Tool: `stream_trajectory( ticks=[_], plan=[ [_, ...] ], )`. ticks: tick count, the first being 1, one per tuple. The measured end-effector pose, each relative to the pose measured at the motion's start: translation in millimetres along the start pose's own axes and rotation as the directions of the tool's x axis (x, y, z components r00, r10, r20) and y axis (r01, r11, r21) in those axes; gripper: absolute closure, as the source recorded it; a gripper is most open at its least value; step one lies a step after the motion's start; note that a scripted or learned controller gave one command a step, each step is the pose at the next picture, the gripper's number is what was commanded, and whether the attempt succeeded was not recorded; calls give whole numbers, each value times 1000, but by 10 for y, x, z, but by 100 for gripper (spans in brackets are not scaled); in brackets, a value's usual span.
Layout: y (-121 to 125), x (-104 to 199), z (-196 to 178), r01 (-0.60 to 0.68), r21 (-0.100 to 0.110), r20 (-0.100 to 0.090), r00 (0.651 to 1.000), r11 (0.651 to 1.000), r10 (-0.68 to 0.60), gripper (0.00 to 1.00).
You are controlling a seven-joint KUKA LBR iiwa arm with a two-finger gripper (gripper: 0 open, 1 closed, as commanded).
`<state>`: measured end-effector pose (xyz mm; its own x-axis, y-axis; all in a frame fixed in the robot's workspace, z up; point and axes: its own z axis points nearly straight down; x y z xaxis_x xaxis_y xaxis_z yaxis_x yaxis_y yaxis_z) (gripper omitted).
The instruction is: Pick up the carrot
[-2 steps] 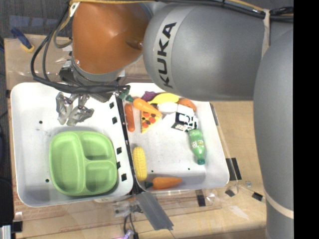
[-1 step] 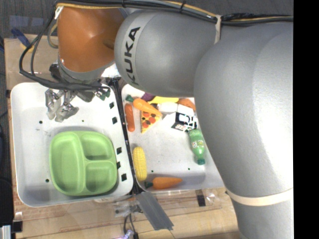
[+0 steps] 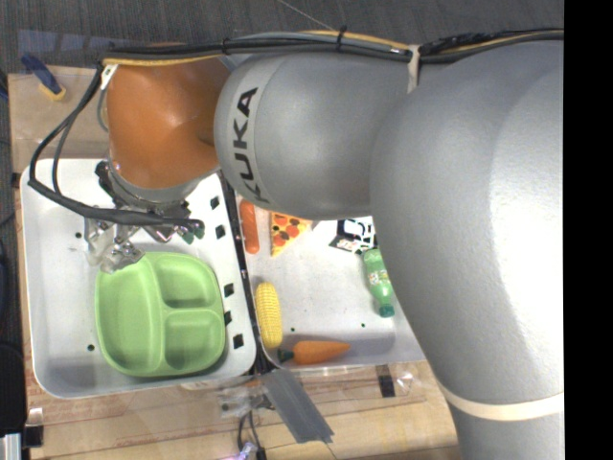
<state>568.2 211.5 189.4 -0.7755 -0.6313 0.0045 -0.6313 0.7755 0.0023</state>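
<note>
The gripper [image 3: 107,247] hangs over the upper left part of the left bin [image 3: 43,286], just beyond the far corner of a green divided plate [image 3: 158,312]; its metal parts are small and blurred under the wrist, so whether it is spread or pressed together cannot be told, and nothing can be seen between its tips. Above it sits the orange band [image 3: 158,123] of the arm, with black cables [image 3: 57,151] looping round its left side and down toward the wrist. The green divided plate lies flat in the lower half of the left bin, its three compartments facing up. Past the wall where the two bins meet, the right bin [image 3: 316,286] holds the carrot [image 3: 321,351], which lies on its side near the bin's lower edge, pointed end to the right, well apart from the gripper. Just to its left, along the dividing wall, lies a corn cob [image 3: 269,314], its lower end near the carrot's thick end. Higher up by the same wall is a reddish sausage-shaped thing [image 3: 251,228], with a pizza slice [image 3: 285,230] beside it. A green bottle [image 3: 377,281] lies toward the bin's right, partly under the big grey arm [image 3: 402,151], which covers much of the upper and right side of the view.
</note>
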Motion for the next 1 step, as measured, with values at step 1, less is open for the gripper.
stream_trajectory(
  ticks=[1],
  plan=[
    [-67,509,-1583,322,10,13,947,947,-322,100]
  ],
)
